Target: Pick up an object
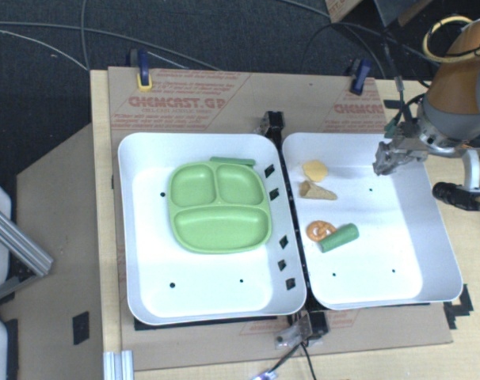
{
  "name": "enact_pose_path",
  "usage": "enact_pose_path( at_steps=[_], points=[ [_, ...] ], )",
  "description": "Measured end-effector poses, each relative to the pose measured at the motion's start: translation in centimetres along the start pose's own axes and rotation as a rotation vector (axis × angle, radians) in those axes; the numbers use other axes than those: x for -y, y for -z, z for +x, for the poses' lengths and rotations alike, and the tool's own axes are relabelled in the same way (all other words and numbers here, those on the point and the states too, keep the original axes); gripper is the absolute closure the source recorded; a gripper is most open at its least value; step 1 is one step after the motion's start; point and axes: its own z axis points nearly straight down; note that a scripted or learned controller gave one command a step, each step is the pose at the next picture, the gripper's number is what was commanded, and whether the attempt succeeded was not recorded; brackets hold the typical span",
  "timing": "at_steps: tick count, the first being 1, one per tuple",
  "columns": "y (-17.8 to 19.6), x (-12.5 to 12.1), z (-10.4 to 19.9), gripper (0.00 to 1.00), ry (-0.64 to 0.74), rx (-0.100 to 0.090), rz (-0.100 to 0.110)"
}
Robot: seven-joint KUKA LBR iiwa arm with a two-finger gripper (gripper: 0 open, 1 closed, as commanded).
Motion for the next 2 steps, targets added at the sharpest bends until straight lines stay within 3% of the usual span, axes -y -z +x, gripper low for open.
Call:
enact_pose_path(
  at_steps=[2],
  points=[
    [9.9,-1.0,1.2,1.00,0.002,0.000,-0.001]
  ],
)
